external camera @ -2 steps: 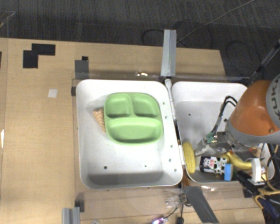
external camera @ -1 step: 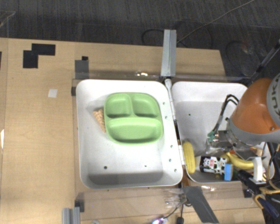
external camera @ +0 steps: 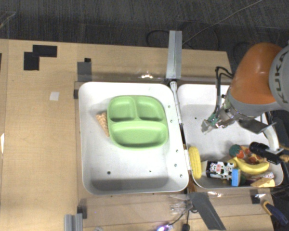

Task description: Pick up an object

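From my seat the gripper (external camera: 211,123) hangs over the bare middle of the right bin (external camera: 197,97), and I cannot tell from this angle whether it is open or closed. I see nothing carried in it.

The things worth picking lie crowded along that bin's near wall, apart from the gripper. The corn cob (external camera: 194,160) sits in the corner by the wall shared with the left bin (external camera: 130,174), and a black-and-white box (external camera: 220,169) lies just beside it. A banana (external camera: 253,167) lies further right among smaller pieces that I cannot make out.

I judge the corn cob the best choice — it looks like a light, stiff plastic toy, bumpy enough not to slip. I would take it across its middle, jaws closing on its narrow width. The risk is the wall: one finger has little room there.

The banana is smooth and curved, so it may roll out of a pinch. The green plate (external camera: 136,121) in the left bin is too wide and flat — I leave it.
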Robot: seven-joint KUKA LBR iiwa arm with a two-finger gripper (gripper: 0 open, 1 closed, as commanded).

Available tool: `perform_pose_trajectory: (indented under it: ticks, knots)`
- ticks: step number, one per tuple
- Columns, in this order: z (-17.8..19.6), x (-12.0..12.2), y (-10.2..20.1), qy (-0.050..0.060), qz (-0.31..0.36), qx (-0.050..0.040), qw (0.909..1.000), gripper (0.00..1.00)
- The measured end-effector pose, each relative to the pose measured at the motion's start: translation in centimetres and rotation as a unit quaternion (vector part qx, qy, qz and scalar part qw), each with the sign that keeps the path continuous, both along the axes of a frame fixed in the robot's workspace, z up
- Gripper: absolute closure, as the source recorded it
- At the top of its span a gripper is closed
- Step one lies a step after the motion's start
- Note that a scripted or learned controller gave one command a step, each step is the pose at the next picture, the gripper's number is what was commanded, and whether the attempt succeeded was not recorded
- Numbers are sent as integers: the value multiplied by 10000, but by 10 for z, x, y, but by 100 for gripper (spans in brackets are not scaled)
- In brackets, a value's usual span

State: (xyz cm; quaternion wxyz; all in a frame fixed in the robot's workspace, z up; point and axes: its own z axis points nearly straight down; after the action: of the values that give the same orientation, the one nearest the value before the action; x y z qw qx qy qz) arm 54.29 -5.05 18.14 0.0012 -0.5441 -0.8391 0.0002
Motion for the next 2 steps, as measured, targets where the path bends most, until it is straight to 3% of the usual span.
perform_pose_trajectory:
  ticks: [1, 2]
  knots:
    - [0, 0, 0, 0, -4, -1, 10000, 0]
    - [-92, 36, -46, -63, -720, 5, 9974, 0]
